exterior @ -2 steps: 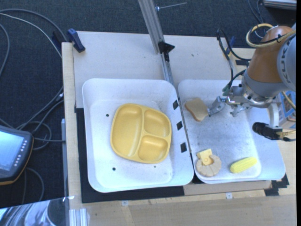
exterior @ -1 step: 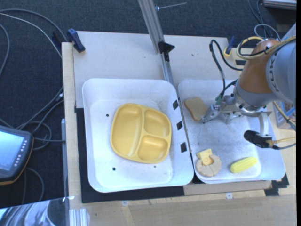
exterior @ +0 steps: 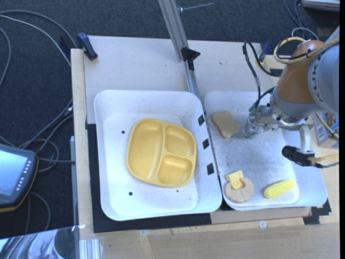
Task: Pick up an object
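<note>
Three food toys sat in the right bin [exterior: 318, 196], and the gripper [exterior: 251, 129] hung just beside the bread slice [exterior: 225, 124], fingers' gap impossible to tell, so I'd guess it next needed to shift over and close.

the arm [exterior: 318, 74] comes in from the right of the camera view, a thick grey body with an orange band [exterior: 295, 80] wrapped round it above the wrist. below the band the grey wrist housing narrows and tips down and to the left. the gripper [exterior: 251, 129] hangs low at its end, a small metal assembly pointing downward, just above the bin floor. dark cables loop from the wrist up past the orange band. whether the gripper is spread or closed cannot be told from this slanted view
</note>
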`<state>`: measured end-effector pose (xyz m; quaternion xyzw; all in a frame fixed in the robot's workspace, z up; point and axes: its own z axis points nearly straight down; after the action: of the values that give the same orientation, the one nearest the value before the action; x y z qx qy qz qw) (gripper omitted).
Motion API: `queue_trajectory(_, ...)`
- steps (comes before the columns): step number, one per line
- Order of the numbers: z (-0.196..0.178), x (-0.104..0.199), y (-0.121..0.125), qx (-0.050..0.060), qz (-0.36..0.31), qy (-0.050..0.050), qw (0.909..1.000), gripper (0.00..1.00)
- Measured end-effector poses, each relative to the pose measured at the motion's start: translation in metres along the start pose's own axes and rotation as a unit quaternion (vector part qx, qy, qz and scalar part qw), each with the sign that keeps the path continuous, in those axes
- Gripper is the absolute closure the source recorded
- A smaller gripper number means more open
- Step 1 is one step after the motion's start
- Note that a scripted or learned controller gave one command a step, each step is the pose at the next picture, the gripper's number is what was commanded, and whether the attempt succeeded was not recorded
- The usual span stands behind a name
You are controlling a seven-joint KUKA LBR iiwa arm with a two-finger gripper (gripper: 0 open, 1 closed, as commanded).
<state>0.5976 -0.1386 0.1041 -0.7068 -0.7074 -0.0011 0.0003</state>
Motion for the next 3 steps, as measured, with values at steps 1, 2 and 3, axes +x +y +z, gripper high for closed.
queue_trajectory(1,-0.046,0.004,0.007,-0.002,-0.001,-0.001,1.0000,1.00)
queue_trajectory(2,-0.103,0.014,0.006,-0.003,-0.001,-0.001,1.0000,1.00)
queue_trajectory(3,-0.126,0.015,0.008,-0.002,-0.001,-0.001,1.0000,1.00)
